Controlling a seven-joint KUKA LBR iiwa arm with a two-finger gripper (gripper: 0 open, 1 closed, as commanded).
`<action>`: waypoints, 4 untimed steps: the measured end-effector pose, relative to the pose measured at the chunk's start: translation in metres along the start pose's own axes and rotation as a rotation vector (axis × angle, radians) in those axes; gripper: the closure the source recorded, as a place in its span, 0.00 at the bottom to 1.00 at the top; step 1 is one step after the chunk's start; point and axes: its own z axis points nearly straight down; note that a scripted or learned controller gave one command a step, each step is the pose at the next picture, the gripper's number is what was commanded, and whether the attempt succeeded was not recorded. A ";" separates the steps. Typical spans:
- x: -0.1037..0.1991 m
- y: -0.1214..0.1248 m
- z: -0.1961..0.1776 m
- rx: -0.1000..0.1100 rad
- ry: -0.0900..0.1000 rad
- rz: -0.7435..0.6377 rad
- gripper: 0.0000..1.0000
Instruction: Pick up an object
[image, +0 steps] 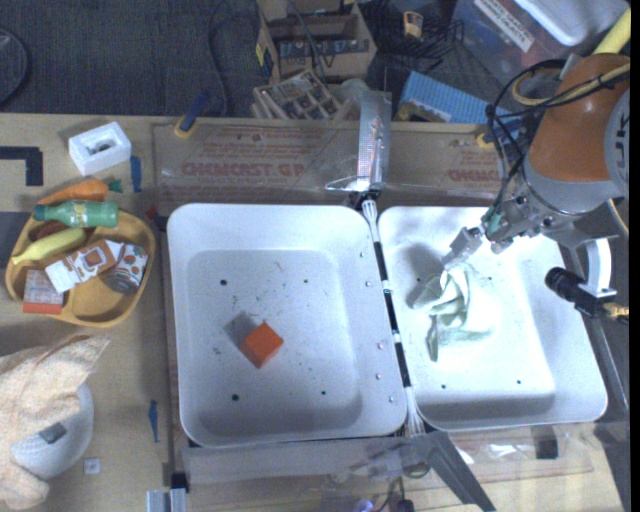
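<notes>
Your tool (462, 250) sits in the right bin (560, 385), touching the top of a pale crumpled cloth (455, 308). You cannot tell its state. An orange block (264, 345) lies alone in the left bin (200, 300).

You're over wooden bench (90, 140). Dark grey floor (120, 50) at 11 o'clock. Wooden crates (305, 60) with cables at 12. Blue box (440, 100) at 1. Yellow bowl (85, 305) of toy food at 9, small white box (100, 148) above it. Beige cloth (45, 400) at 8. Light bright, even.
</notes>
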 end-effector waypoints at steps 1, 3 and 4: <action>0.000 -0.020 0.096 -0.001 0.000 0.074 0.00; 0.010 -0.028 0.103 -0.011 -0.004 0.006 0.00; 0.007 -0.028 0.091 -0.016 -0.009 0.010 1.00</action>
